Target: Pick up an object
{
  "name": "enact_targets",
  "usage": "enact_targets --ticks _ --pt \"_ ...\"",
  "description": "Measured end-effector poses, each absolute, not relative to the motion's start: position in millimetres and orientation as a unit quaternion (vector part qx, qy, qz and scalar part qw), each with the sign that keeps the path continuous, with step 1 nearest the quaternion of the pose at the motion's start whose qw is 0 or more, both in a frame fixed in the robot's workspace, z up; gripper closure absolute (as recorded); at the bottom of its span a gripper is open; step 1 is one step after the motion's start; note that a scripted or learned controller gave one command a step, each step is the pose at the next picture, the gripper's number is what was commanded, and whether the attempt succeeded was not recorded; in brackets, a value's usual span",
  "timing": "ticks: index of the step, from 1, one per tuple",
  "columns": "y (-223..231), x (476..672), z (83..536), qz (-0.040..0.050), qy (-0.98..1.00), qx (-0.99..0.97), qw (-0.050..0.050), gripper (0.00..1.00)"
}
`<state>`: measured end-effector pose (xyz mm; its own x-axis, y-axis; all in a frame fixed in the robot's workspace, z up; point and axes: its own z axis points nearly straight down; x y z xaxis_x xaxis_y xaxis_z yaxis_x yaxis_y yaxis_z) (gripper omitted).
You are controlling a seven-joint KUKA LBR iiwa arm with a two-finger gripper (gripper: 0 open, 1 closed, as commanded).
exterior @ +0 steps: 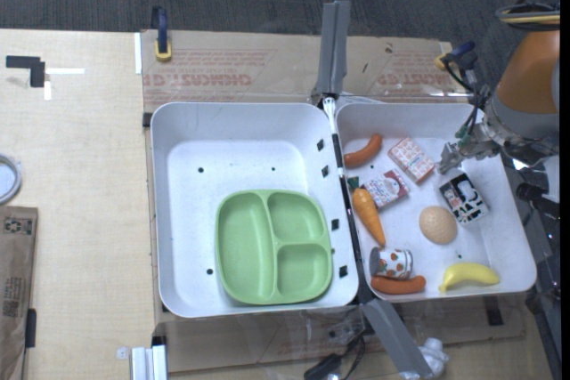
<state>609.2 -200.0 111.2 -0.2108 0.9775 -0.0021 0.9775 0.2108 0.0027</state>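
We see the jaws [456, 154] just above the black-and-white box [463, 198], state we cannot tell, egg [437, 224] below it, banana [469, 276] farther below.

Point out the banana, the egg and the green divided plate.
banana [469, 277]: camera view, on the middle of its yellow curve.
egg [437, 225]: camera view, on the centre of its tan shell.
green divided plate [243, 246]: camera view, on the floor of its large left compartment.
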Motion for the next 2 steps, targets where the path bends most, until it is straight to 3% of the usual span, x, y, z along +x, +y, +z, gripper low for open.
enact_targets --ticks 1,2 --pt "-200 609.2 111 0.0004 0.778 0.628 0.002 0.00" --pt "-202 578.8 92 -0.0002 0.723 0.691 -0.001 0.00"
